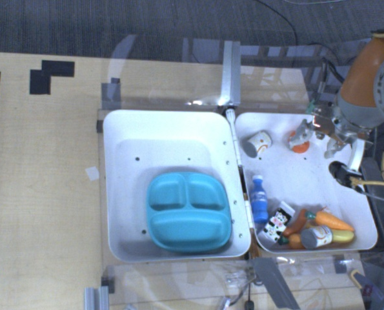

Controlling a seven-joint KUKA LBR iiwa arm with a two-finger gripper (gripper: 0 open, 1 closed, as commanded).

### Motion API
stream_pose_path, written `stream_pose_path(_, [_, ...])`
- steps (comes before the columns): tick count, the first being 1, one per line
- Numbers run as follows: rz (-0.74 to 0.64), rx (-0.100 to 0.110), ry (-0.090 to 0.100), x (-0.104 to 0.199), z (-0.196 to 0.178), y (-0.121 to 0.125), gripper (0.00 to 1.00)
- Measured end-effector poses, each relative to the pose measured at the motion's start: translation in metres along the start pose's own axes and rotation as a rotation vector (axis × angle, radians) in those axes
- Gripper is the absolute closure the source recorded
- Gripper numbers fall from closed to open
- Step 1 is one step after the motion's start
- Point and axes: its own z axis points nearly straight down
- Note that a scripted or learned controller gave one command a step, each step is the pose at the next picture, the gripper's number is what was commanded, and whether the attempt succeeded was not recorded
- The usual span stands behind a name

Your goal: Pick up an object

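The right bin [308,179] holds several objects. A white mug [258,143] lies on its side at the back left. Near the back middle sits a small grey and orange piece [299,139]. A blue bottle [259,201] lies along the left wall. In the front corner a black-and-white toy [278,223], a brown sausage [297,222], an orange carrot [333,221], a grey can [315,237] and a yellow piece [343,237] are crowded together. My gripper [337,137] hangs over the bin's back right, just right of the grey and orange piece, with nothing seen in it.
The left bin [172,134] carries a blue divided plate [188,210] toward its front. A metal divider [239,173] separates the two bins. The arm's orange band [363,70] stands above the right bin's back right corner.
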Motion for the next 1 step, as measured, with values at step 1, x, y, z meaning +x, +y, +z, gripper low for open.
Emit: stream_pose_path(1, [-0.026,0.000,-0.002,-0.0218,0.0712,0.0573,0.00])
